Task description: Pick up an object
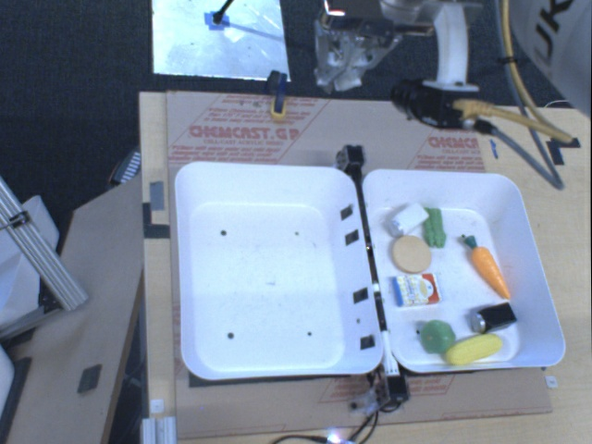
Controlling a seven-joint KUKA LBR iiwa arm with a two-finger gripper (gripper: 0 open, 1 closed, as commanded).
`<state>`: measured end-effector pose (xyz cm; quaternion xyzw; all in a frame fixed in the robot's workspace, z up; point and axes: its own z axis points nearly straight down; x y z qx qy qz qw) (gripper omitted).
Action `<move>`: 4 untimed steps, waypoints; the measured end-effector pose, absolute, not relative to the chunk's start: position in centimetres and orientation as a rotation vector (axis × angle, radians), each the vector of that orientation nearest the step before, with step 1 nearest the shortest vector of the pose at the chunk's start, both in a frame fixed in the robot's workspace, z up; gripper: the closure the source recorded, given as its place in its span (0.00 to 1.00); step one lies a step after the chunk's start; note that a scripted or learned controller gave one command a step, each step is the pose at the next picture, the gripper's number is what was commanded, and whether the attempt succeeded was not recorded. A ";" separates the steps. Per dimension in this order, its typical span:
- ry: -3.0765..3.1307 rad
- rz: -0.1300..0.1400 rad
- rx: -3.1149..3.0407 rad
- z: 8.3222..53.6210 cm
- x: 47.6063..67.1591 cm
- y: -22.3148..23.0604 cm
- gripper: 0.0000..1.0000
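Observation:
The right bin holds several small items: a white block, a green pickle-like piece, a round tan disc, an orange carrot, a blue and white packet, a black and silver cylinder, a green ball-like thing and a yellow lemon-like thing. My gripper hangs high at the top of the view, beyond the far edge of the bins, above the bench. Nothing shows between its fingers.
The left bin lies beside the right one, joined by a black hinge strip. Behind the bins are a black cable mount, yellow and grey hoses, a shiny metal plate and a small yellow and blue clip.

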<state>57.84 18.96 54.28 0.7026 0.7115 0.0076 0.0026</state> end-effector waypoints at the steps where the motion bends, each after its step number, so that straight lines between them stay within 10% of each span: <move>1: 2.238 -0.020 2.216 39.6 52.9 23.4 1.00; 2: 2.223 0.027 2.210 54.4 53.7 23.4 1.00; 3: 2.230 -0.024 2.222 38.3 48.3 23.4 1.00; 4: 2.224 0.023 2.211 52.6 50.0 23.4 1.00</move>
